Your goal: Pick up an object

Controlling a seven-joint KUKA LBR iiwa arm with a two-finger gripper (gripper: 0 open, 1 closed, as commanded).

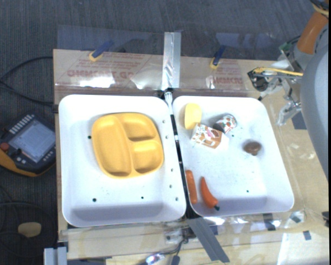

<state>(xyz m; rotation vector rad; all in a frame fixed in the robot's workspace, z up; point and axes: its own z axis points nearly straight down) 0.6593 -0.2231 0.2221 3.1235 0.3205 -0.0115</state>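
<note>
yellow block (192, 115): right bin (276, 173), far-left corner, smooth, rounded, waxy-looking
printed carton (207, 136): just in front of the block, white with red/brown print, crumpled, lying flat
small can (227, 123): touching the carton's far-right corner, tipped on its side, label too small to read
brown lump (252, 147): alone near the right wall, rounded, matte
orange sticks (208, 193): two, carrot-like, smooth, near the front-left of the right bin, lying side by side and slightly splayed
gripper (287, 108): outside the right bin, past its far-right corner, above the bench, apart from every object
gripper state: cannot tell, too small and cluttered
arm (320, 104): grey body cut off by the right frame edge, orange band (311, 29) at the top right
left bin (77, 192): white, shallow, glossy plastic
yellow tray (127, 144): in the left bin, three compartments, rounded corners, sits at a slight angle
hard to read: clear sheeting behind the bins, glare
</note>
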